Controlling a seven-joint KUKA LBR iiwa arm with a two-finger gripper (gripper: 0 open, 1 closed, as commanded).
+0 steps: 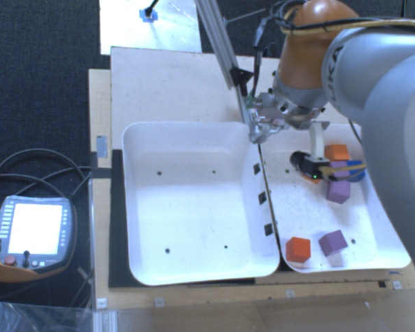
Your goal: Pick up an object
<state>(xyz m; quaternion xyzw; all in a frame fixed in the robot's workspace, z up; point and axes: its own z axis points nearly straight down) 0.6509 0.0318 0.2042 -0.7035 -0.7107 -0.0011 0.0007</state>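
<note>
Glossy white plastic bins (194, 185)

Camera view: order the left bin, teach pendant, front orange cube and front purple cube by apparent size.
left bin
teach pendant
front orange cube and front purple cube: look alike, so unranked

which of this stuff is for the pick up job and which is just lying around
Job: front orange block, front purple block, back orange block, back purple block, right bin.
Lying about: left bin, control pad, black cable.
</note>
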